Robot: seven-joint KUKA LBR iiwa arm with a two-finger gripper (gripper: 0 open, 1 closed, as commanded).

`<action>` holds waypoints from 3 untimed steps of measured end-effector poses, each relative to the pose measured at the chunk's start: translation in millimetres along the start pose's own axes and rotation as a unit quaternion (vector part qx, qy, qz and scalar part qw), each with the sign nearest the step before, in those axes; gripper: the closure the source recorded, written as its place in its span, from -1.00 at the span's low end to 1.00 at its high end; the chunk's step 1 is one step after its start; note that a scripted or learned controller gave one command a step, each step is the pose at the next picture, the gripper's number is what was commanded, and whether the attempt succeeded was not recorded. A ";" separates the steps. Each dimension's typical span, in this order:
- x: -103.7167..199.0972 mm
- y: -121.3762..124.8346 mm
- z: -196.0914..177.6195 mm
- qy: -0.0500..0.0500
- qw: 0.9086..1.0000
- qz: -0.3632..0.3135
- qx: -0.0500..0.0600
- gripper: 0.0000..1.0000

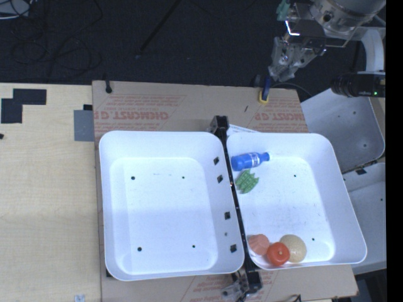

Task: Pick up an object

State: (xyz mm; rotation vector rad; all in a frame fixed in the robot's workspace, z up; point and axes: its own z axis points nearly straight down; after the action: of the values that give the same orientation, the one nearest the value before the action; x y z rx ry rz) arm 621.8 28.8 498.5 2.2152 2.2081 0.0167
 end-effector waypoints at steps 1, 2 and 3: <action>79.0 -50.9 106.2 0.001 1.000 -0.005 0.017 1.00; 141.2 8.1 26.1 0.002 1.000 -0.004 0.005 1.00; 216.7 -58.3 96.1 0.000 1.000 -0.006 0.015 1.00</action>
State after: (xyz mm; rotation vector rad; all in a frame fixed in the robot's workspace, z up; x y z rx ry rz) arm 565.9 245.5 401.0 2.2168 2.2365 -0.0161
